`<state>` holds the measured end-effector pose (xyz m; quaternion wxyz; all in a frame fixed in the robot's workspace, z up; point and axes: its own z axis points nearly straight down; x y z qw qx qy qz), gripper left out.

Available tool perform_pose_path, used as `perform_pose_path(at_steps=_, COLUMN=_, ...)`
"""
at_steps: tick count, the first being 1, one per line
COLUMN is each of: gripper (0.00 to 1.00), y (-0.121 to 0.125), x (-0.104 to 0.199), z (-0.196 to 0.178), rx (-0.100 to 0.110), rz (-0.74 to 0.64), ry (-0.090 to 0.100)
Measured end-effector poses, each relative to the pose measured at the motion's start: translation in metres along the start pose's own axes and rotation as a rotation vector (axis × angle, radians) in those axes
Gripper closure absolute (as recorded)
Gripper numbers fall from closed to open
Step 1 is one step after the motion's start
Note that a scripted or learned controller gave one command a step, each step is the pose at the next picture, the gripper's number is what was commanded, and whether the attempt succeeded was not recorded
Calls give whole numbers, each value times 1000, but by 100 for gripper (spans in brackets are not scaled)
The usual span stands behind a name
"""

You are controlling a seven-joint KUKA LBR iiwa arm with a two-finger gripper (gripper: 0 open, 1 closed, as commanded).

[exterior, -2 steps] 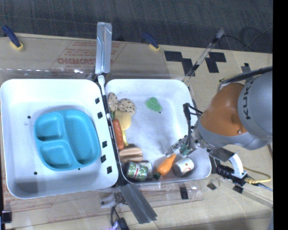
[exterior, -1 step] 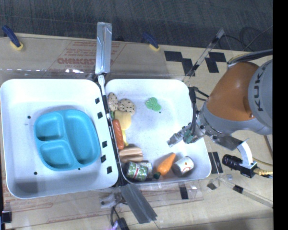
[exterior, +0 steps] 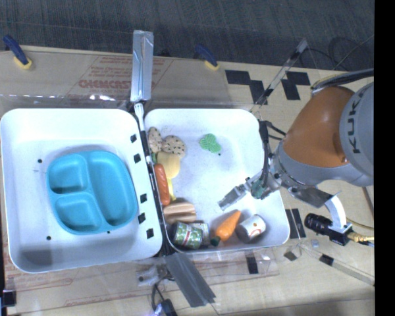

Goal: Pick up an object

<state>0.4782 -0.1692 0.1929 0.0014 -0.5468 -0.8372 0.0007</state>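
Note:
The right bin holds several toy foods. An orange carrot lies near its front wall, with a white cup-like piece to its right and a green can to its left. A brown bun, a red sausage, a yellow piece and cookies line the bin's left wall. A green leafy piece lies alone toward the back. My gripper hangs over the bin floor just above the carrot, with nothing visibly in it.
The left bin holds a blue divided plate. A metal divider bar stands at the back between the bins. The arm's orange and grey body overhangs the right bin's right wall.

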Motion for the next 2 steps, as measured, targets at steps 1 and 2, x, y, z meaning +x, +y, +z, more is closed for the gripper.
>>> perform_pose_path(at_steps=1, gripper=0, y=71, x=-48, z=102, rx=-4, rz=-82, ry=-4)
perform_pose_path(at_steps=2, gripper=0, y=143, x=-60, z=94, rx=-3, rz=-111, ry=-1)
